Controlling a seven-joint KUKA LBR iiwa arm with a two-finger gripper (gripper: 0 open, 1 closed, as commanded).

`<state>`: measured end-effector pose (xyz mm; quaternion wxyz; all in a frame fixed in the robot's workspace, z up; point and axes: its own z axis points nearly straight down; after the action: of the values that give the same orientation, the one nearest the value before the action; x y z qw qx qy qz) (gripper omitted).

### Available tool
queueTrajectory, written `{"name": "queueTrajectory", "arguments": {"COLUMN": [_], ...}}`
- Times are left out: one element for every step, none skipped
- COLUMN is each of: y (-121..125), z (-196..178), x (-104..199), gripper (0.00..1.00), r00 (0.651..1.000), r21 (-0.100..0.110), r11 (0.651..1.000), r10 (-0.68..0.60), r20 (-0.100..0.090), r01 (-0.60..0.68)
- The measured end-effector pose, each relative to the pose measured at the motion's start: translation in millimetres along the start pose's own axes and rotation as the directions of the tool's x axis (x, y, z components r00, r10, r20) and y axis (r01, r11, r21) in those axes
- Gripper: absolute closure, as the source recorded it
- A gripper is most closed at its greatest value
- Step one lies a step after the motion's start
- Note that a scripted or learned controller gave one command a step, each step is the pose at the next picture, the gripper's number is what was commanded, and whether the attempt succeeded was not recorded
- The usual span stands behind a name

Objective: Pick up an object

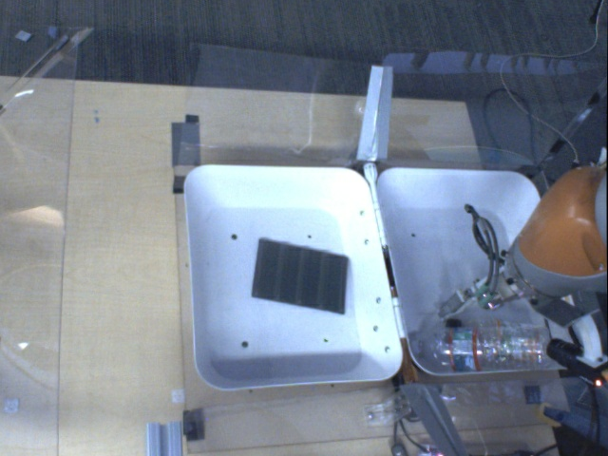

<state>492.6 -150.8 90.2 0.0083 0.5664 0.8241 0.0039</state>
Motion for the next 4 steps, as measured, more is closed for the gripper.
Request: {"name": "queueTrajectory", "arguments": {"y": [23.5, 27.4, 27.3, 31.3], "z": [0.0, -12.4, -12.4, -136.9], "x": [43.5, 42.8, 42.8, 67.8], "gripper": [0.00, 1.00, 0.00, 0.00], "r00": [0.992, 0.993, 0.993, 0.997], "r21": [0.000, -0.009, -0.009, 0.007], "r11": [0.992, 0.992, 0.993, 0.997], "r10": [0.124, 0.122, 0.122, -0.073], "r20": [0.000, 0.002, 0.002, -0.006], "r01": [-0.124, -0.122, -0.122, 0.073]}}
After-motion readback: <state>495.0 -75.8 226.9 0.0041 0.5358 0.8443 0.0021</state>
